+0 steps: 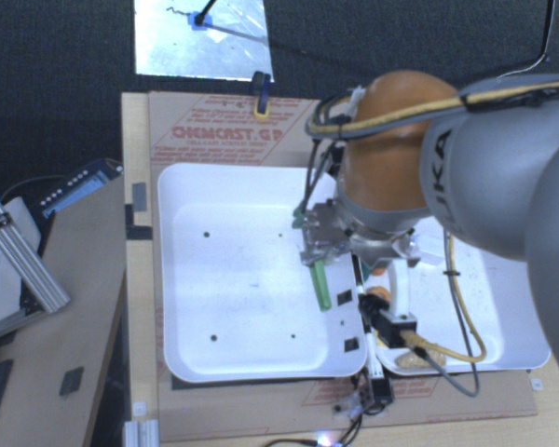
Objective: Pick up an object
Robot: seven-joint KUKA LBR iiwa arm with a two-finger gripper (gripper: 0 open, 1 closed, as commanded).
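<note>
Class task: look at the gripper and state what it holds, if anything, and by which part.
It cannot be told: the gripper is hidden by the wrist. A green stick-like object sits just beneath it.

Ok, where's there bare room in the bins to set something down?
The left bin has open white floor across its left and middle, bordered by its rim. It gets crowded along that bin's right edge, where the green stick lies under the arm. The right bin is mostly covered by the arm, with small objects near the divide.
</note>
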